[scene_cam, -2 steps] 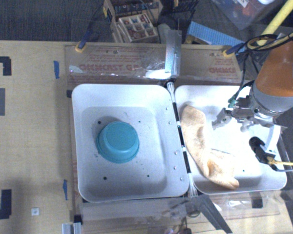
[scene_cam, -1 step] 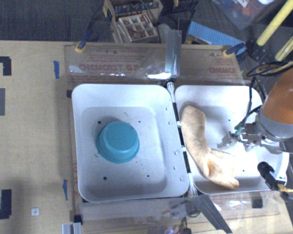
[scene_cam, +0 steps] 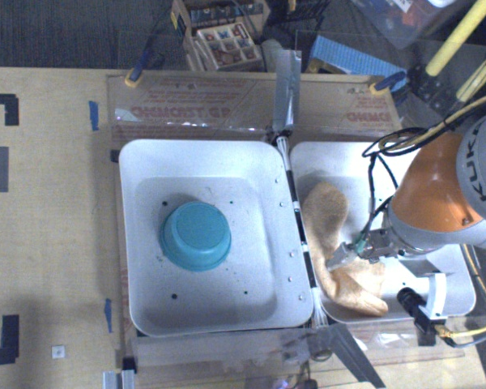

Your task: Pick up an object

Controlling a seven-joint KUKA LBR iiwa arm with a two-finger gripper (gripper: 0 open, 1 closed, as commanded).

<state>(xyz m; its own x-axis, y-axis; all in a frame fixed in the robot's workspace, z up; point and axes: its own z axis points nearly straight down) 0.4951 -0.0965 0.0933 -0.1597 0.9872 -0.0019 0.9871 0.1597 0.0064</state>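
Down in the right bin (scene_cam: 462, 298) the gripper (scene_cam: 350, 252) sits low over a tan plush toy (scene_cam: 340, 241), grey arm (scene_cam: 437, 201) with the orange band reaching in from the right. Metal gripper tip is right at the toy's middle, touching or nearly touching the fabric; can't tell which. Open or shut: cannot tell, the wrist and cables cover most of it. Nothing visibly lifted.

Tan plush toy lies along the left wall of the right bin, long and soft, darker fuzzy end toward the top, paler lumpy end toward the bottom near the bin's front edge. It rests flat on the bin floor.

Left bin (scene_cam: 138, 177) holds a teal bowl (scene_cam: 196, 235), upside down, roughly centre-left on the floor, well apart from the walls. Small dark specks scattered on that bin's floor.

Both bins sit side by side, touching along a shared middle rim with small clips. A black cable (scene_cam: 377, 177) loops from the arm over the right bin's upper part. Cardboard panel (scene_cam: 194, 108) with red printing lies behind the bins. Blue tape marks (scene_cam: 93, 114) on the bench at left. Clutter of boxes beyond the bench edge.
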